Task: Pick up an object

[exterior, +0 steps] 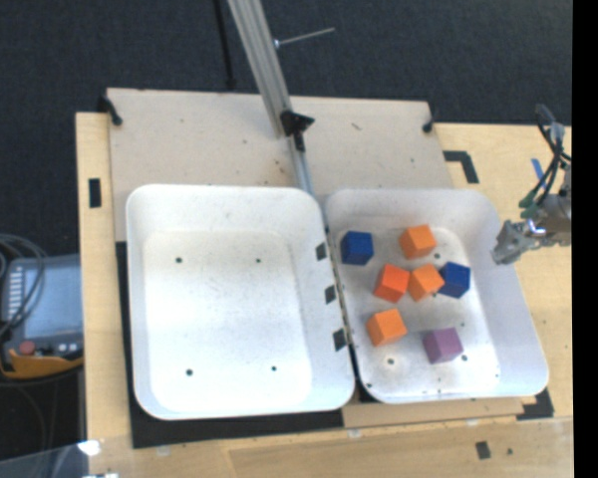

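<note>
The right white bin [503,297] holds several small cubes. A blue cube [356,247] lies near its left wall. An orange cube [417,240] sits at the back. Two more orange cubes [392,283] [425,282] touch each other in the middle, with a second blue cube [455,279] against the right one. Another orange cube [386,326] and a purple cube [442,345] lie toward the front. My gripper [508,244] hangs over the bin's right rim, to the right of the cubes and apart from them. Nothing shows between its fingers.
The left white bin [149,217] stands beside the right one on the wooden bench. A slanted metal rail [264,58] runs down to the gap between the bins. A device with cables [35,312] sits at the far left.
</note>
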You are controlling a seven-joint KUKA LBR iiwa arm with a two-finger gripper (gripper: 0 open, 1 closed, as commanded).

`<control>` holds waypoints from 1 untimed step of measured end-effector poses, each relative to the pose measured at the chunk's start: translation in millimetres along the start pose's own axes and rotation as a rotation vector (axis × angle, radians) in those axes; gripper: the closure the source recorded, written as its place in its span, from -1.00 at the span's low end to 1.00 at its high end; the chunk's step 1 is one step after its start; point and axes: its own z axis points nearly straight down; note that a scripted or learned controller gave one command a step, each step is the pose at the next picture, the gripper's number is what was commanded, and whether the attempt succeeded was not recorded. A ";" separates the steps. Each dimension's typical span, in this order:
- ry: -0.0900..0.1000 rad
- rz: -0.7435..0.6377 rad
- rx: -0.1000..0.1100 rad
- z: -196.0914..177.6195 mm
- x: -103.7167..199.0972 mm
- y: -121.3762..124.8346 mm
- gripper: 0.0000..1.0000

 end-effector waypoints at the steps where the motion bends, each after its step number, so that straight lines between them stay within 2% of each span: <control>1: 0.003 -0.002 0.005 -3.8 46.4 10.4 1.00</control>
